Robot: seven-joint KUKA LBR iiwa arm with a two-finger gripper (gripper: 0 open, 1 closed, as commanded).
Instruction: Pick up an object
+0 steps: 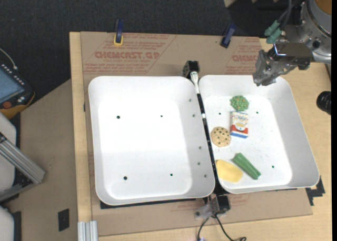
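The right bin [295, 124] holds several small things: a green broccoli floret [239, 102], a white, red and blue carton [239, 124], a round chocolate-chip cookie [220, 136], a green stick-shaped piece [246, 165] and a yellow rounded piece [229, 171]. My gripper [263, 79] hangs over the bin's far rim, above and to the right of the broccoli. Nothing shows between its fingers.
The left bin [105, 145] lies beside the right one, with a black clip [190, 69] at the far end of their shared edge. Both bins rest on a cardboard sheet [137, 50] held by blue clamps at the back. A black knob [325, 100] sits at the right.
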